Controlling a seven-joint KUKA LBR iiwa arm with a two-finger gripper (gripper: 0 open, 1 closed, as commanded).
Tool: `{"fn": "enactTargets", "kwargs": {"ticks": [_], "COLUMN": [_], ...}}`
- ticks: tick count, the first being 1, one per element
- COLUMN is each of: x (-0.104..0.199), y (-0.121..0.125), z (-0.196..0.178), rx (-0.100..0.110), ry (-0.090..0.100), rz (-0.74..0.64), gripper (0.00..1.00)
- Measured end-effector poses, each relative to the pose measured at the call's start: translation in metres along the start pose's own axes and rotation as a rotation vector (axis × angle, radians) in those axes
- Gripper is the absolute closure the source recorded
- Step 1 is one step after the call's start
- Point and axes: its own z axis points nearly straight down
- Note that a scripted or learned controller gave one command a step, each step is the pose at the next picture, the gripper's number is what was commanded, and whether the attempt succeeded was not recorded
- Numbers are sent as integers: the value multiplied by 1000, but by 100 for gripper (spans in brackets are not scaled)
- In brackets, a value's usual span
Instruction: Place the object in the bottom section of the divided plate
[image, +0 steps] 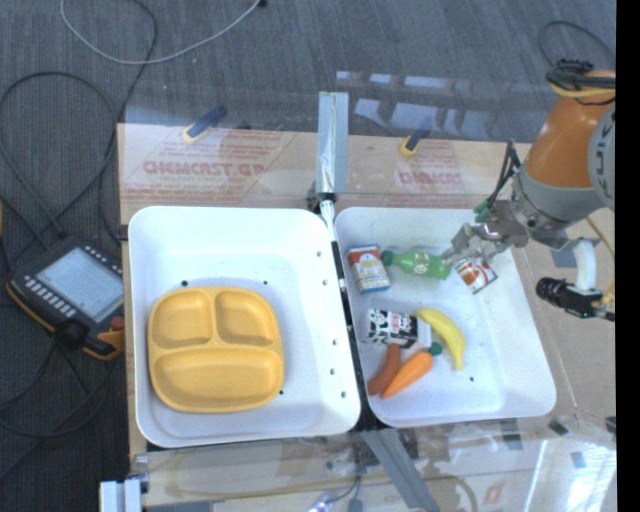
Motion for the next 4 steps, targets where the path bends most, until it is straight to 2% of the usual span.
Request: {"fn": "enactTargets", "kwargs": {"ticks": [1, 2, 3, 4], "x": [86, 205, 262, 365], "y": [-34, -53, -84, -102], "z": [-19, -23, -49, -33], "rx": [1, 2, 3, 4], "ry": [2, 0, 1, 0], "rz": [69, 16, -59, -210], "gripper": [100, 100, 100, 100]}}
